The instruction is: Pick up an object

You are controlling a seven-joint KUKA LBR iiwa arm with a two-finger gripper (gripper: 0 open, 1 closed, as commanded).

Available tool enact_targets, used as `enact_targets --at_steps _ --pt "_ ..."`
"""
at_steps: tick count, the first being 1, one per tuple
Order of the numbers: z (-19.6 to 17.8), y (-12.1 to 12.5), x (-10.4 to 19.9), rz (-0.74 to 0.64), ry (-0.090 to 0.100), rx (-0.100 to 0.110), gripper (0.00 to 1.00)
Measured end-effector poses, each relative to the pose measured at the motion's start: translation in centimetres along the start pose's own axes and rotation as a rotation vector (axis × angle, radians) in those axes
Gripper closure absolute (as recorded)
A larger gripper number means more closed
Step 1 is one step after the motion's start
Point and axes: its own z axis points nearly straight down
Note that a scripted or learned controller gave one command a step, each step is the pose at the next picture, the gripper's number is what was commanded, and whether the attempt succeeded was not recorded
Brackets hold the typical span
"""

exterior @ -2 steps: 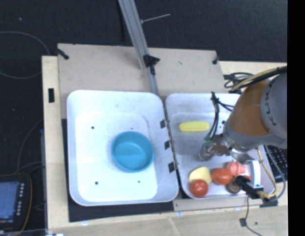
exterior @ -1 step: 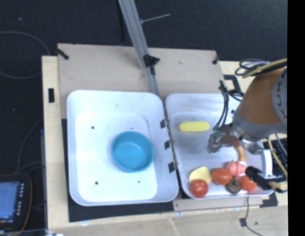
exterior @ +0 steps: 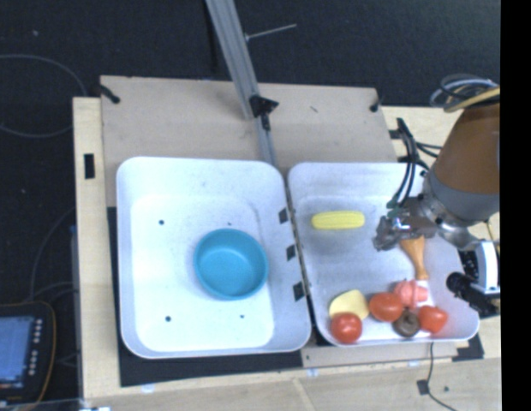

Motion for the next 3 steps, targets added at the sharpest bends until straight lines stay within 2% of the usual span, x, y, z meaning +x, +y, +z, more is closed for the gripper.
enact_targets --at_steps 1,2,3 --pt "-0.3 1.6 4.3 -0.004 0.002 0.006 1.0" --pt "-0.2 4.3 9.9 -0.005 0.003 0.008 1.0" --pt "0.0 7.1 14.1 -0.004 0.002 0.008 1.0"
